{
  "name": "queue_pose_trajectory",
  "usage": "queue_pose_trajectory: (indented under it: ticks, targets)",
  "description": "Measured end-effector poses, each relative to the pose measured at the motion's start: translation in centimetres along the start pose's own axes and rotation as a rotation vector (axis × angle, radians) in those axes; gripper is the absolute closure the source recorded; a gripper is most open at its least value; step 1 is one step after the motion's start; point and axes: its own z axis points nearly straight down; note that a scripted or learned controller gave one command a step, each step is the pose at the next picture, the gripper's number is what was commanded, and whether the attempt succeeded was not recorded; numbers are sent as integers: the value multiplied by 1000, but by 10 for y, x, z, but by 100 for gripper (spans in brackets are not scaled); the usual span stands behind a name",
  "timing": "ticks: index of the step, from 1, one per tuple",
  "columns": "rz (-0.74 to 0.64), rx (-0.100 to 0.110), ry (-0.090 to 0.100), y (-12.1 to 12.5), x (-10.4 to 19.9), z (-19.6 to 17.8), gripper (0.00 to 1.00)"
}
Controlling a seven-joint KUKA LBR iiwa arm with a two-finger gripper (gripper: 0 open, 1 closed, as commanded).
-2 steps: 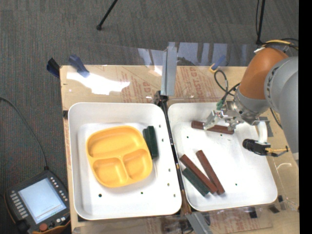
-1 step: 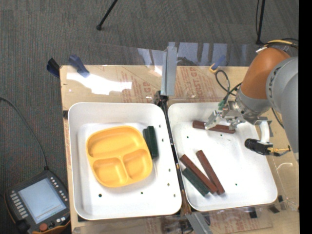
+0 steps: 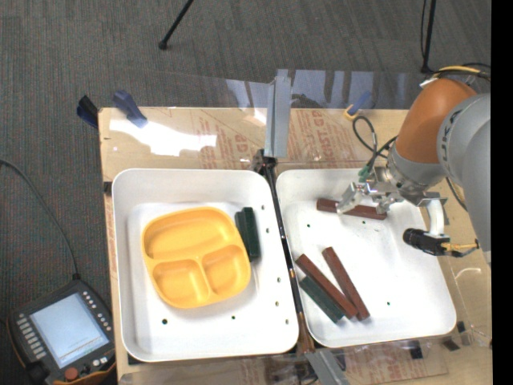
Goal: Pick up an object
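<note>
the gripper (image 3: 362,197) is hovering over the brown bar (image 3: 346,208) in the right bin (image 3: 417,311), which is lying just beneath its jaws; whether they are apart i cannot tell, so centring squarely across the bar before closing is mattering most

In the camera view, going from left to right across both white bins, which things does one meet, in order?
Yellow tray → dark green block → dark green bar → brown bar → gripper above another brown bar.
</note>
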Motion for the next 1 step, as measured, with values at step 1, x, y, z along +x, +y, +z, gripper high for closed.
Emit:
queue_pose_trajectory:
  ticks: [1]
  targets:
    - [-9, -1, -3, -1, 8, 0, 0]
